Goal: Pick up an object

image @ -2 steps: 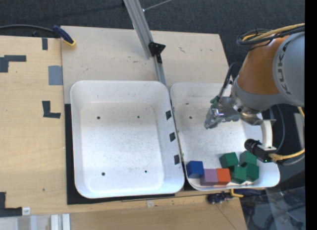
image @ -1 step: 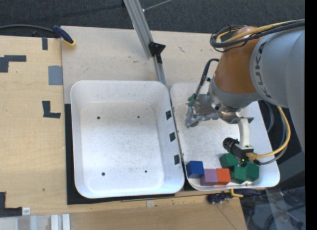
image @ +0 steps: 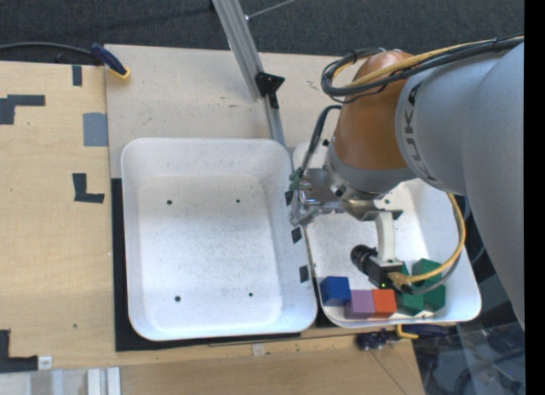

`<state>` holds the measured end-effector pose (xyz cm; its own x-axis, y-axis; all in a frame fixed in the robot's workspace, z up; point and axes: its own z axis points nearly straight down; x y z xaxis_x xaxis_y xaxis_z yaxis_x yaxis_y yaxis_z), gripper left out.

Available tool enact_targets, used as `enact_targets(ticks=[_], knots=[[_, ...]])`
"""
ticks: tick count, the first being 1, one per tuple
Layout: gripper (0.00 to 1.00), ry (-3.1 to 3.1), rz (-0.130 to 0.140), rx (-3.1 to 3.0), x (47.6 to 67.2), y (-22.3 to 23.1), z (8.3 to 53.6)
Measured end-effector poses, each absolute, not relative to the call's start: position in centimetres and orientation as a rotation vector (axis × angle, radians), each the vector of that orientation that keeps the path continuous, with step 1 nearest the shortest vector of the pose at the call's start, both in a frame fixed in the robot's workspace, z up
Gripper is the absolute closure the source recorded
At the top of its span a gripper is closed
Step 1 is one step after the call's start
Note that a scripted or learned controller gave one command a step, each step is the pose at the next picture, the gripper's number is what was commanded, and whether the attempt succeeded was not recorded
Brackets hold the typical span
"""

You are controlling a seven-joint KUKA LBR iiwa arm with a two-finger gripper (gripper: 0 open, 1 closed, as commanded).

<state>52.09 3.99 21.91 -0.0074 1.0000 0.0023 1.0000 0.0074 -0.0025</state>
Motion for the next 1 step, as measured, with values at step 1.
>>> enact_targets(ticks=[1], knots=[[1.00, -2.228, -0.001, -2.212, 52.85, 8.78, 23.35]])
